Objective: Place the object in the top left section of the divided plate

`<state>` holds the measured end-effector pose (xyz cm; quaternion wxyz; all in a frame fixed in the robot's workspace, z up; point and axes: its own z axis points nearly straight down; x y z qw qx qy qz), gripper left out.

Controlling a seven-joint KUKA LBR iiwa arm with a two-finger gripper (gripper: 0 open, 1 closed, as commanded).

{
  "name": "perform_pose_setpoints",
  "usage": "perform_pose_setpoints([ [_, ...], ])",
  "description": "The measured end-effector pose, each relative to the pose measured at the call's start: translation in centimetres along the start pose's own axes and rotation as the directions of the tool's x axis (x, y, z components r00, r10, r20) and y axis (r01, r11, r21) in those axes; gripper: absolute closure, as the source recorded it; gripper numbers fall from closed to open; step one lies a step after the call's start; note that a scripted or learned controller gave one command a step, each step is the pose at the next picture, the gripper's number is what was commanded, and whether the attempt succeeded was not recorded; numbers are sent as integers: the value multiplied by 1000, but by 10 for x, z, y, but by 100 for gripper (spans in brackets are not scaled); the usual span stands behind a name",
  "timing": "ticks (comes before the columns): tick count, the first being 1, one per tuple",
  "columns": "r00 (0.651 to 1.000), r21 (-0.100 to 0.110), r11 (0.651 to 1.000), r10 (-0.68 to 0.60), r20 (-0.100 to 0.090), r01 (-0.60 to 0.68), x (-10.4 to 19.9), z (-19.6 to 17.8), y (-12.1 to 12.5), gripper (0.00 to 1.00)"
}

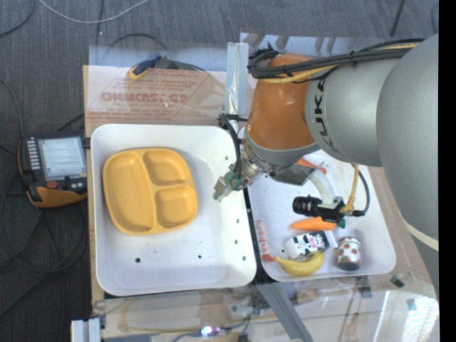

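A yellow divided plate (pixel 148 189) lies in the left half of the left bin (pixel 214 262), and its three sections hold nothing. My gripper (pixel 226 185) hangs over the right edge of that bin, just right of the plate and close to the wall between the two bins. A small greenish-grey shape shows at its tip; whether that is a held object is unclear. The grey arm with its orange band (pixel 281 112) covers the upper part of the right bin.
The right bin (pixel 377 262) holds a carrot (pixel 313 224), a banana (pixel 299 264), a black-and-white toy (pixel 308 244), a red-and-white round thing (pixel 348 254) and a small red-and-white packet (pixel 262 242). A handheld device (pixel 53 164) sits left of the bins.
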<state>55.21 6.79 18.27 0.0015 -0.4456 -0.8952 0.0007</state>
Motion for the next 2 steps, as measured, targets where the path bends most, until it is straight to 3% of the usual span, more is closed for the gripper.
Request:
perform_pose_setpoints([
  [1, 999, 2, 999, -50, -2, 50, 67, 53, -24, 100],
  [2, 995, 0, 995, -100, 0, 100, 86, 17, -22, 100],
])
